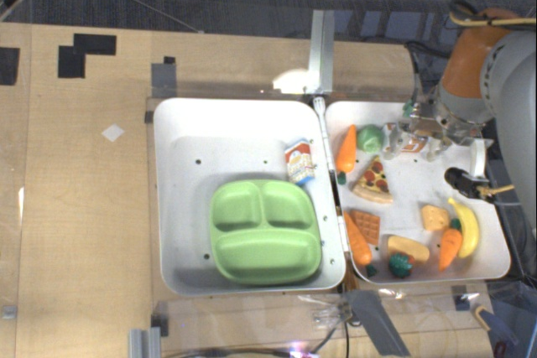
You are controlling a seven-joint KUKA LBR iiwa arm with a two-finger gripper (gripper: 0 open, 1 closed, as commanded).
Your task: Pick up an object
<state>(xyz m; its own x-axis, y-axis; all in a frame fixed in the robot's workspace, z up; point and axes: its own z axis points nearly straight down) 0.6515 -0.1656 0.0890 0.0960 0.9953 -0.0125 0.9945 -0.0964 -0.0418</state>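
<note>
My gripper (pixel 419 140) hangs over the far part of the right bin (pixel 495 264), with the arm coming in from the right. A small red and white item (pixel 411 145) lies right under it. Just to its left are a green vegetable (pixel 368 137) and an upright orange carrot (pixel 346 148). A pizza slice (pixel 374 179) lies in front of the gripper. Nearer the front are a waffle (pixel 367 223), a second carrot (pixel 357 242), a bread roll (pixel 408 247), a tan chunk (pixel 435 217), a banana (pixel 466 225) and a third carrot (pixel 450 246).
The left bin (pixel 180 180) holds a green divided plate (pixel 264 230) and a small carton (pixel 299 162) against its right wall. A dark green piece (pixel 400 266) sits at the right bin's front. A metal post (pixel 322 54) rises behind the gap between the bins.
</note>
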